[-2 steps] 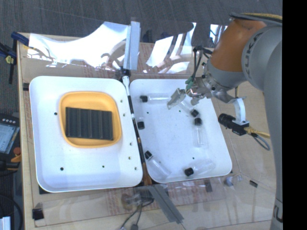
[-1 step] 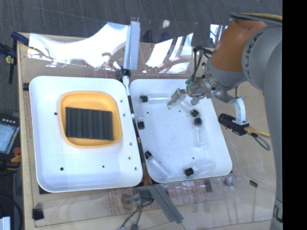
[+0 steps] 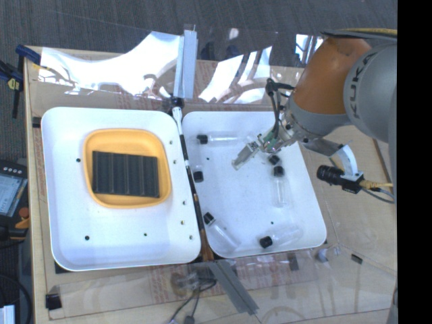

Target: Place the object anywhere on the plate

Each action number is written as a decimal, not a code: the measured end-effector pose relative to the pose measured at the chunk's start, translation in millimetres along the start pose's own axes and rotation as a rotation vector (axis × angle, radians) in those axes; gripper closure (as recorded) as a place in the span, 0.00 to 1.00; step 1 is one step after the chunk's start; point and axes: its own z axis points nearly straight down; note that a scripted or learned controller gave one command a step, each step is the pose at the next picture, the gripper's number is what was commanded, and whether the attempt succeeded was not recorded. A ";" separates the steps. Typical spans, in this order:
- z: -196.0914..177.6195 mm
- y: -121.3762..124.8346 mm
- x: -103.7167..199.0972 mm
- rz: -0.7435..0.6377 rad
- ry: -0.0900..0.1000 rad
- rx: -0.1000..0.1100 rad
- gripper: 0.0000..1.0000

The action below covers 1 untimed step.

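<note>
1. Over the right bin (image 3: 307, 211), the arm (image 3: 337, 86) comes in from the right, and the gripper (image 3: 253, 148) hangs above the bin's upper middle. Honestly can't tell how its fingers are set, they're a small metal blur.

2. Objects in that bin look like clear tubes with black caps, so pretty hard to see against the white. One tube (image 3: 278, 184) lies just right of and below the gripper, long axis roughly up-down in the view, cap at its top end. Nothing visible between the fingers, so I'd say the task's thing lies in the bin, not picked.

3. Plate (image 3: 125, 144) is the yellow rounded-square one in the left bin (image 3: 61, 214), with a dark ribbed insert (image 3: 127, 174). It's well off to the gripper's left, past the divider, so any carry goes leftward.
</note>
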 end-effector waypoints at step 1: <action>-17.0 9.6 36.9 -0.302 -0.002 -0.002 0.00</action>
